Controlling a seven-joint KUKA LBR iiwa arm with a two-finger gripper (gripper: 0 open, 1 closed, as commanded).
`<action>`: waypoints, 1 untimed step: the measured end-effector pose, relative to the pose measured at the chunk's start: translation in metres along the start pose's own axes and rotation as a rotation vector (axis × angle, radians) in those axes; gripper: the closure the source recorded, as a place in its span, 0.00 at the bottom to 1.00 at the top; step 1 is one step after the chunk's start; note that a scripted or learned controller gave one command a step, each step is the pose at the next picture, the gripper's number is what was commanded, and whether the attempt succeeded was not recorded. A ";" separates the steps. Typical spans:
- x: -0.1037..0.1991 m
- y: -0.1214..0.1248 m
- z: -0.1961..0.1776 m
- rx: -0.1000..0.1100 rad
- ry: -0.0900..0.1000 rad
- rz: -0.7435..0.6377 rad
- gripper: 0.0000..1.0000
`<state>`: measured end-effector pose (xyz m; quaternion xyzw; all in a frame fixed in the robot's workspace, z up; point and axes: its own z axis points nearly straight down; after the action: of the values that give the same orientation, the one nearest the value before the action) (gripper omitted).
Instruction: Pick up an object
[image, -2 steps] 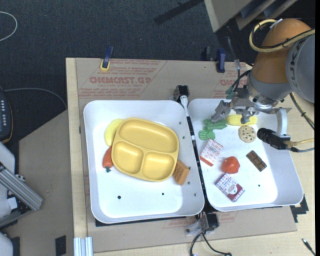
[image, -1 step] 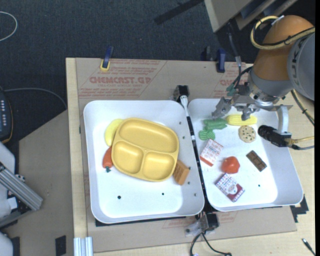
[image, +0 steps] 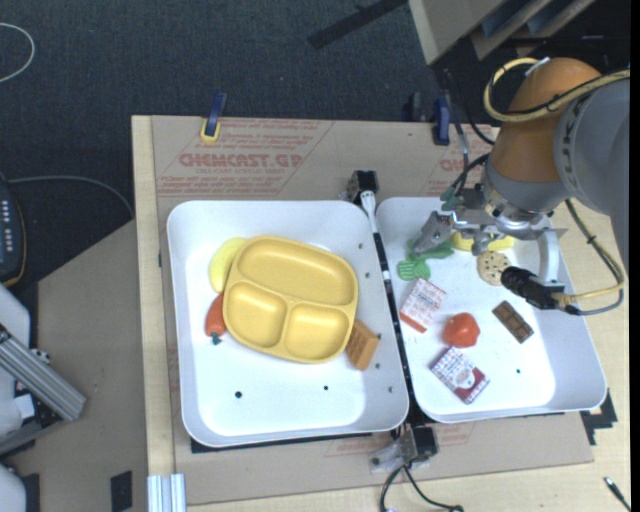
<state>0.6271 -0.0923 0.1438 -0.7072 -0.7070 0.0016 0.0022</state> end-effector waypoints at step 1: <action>0.001 -0.001 0.054 0.002 0.000 0.000 0.00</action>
<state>0.6258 -0.0916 0.0901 -0.7073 -0.7069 0.0021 0.0030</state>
